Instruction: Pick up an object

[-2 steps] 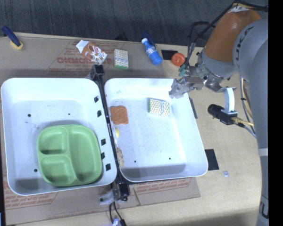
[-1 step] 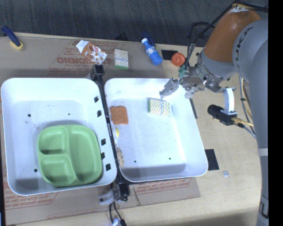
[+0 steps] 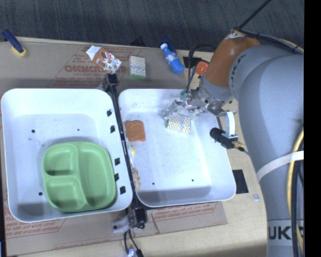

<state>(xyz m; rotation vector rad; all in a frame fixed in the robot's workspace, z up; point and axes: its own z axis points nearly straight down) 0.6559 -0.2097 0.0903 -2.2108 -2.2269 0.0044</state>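
A small square packet with a pale green-and-white pattern [image 3: 178,123] lies in the right-hand shallow white bin [image 3: 203,189], toward its far edge, right of a flat orange-brown piece [image 3: 135,130]. The tool [image 3: 181,107] hovers touching its top, jaw state impossible to tell. The grasp looks under way; next comes closing and lifting.
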